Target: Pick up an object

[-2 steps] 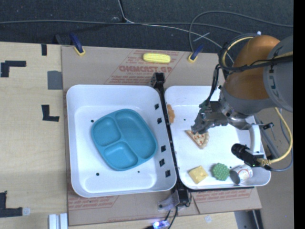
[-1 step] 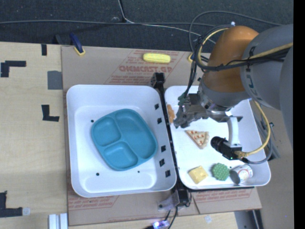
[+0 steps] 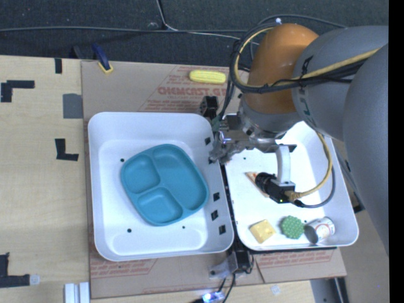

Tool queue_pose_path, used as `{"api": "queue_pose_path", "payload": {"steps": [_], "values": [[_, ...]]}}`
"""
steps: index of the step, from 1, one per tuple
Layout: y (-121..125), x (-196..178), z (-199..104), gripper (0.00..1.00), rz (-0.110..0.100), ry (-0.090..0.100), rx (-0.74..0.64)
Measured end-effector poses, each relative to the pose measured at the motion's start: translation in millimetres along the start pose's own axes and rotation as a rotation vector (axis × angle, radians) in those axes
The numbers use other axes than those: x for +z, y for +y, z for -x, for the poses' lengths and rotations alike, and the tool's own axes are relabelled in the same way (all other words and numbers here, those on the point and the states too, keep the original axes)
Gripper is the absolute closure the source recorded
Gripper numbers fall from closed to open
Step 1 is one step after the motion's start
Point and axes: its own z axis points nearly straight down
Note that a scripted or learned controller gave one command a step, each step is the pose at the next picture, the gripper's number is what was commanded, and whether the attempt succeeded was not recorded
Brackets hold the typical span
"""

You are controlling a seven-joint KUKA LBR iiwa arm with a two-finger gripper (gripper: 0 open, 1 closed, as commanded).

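My gripper (image 3: 219, 149) hangs low over the left edge of the right bin (image 3: 338, 188), close to the wall shared with the left bin (image 3: 101, 169). Nothing shows in its grasp. A small orange piece (image 3: 252, 177) lies on the right bin's floor just right of the gripper. Along that bin's front edge sit a yellow block (image 3: 262, 230), a green round object (image 3: 291, 226) and a small silver-and-white can (image 3: 319, 230) on its side. A blue divided plate (image 3: 164, 183) lies in the left bin.
A yellow oblong object (image 3: 207, 76) rests on the cardboard behind the bins. The grey arm with its orange band (image 3: 278, 49) covers the back of the right bin. A blue-and-yellow clamp (image 3: 102, 60) sits at the cardboard's back left corner.
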Motion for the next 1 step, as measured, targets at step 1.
{"api": "queue_pose_path", "payload": {"steps": [1], "values": [[12.5, -2.3, -46.4, 1.00, 0.000, 0.000, 0.001]]}}
